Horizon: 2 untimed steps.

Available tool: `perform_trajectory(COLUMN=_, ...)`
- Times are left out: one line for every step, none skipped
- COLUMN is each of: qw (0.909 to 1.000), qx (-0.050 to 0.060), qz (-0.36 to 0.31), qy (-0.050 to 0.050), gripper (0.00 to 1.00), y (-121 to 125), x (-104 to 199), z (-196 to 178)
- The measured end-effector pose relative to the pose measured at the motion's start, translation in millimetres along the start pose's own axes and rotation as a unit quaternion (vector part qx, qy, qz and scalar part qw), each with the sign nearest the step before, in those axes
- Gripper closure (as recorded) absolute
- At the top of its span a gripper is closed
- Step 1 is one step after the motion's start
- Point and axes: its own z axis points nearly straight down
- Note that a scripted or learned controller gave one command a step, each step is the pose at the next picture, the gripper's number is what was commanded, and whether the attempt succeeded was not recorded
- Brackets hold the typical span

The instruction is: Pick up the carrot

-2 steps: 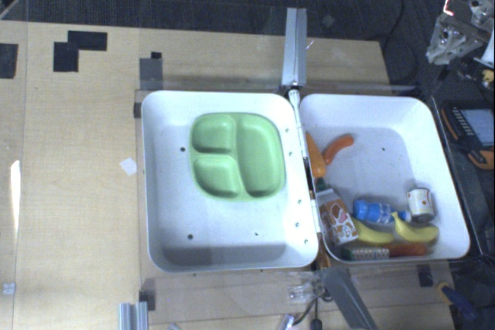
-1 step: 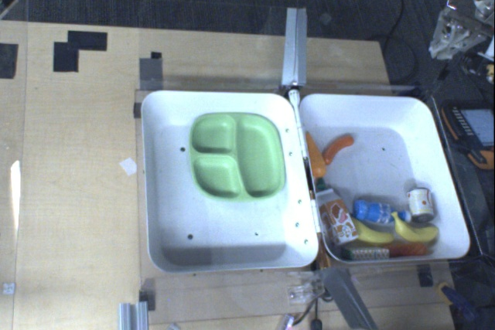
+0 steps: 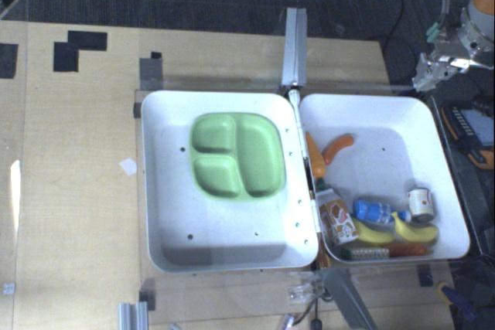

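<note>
The scene is evenly and brightly lit from above. The two white bins are nearly washed out, with soft grey shading along their inner walls. Slight overall softness is seen, and a pale glare streak is visible on the counter at left.

My arm is cut off by the right edge, and my pincer is too blurred to read. A red item hides partly under the bananas.
</note>
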Motion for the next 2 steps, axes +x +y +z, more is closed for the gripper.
perform_trajectory(qw=1.0000, qx=-0.004, qz=-0.001, qy=0.000, gripper=1.00, y=2, x=1, z=-13)
perform_trajectory(qw=1.0000, qx=-0.007, qz=-0.002, qy=-0.001, gripper=1.00, y=4, x=2, z=-25)
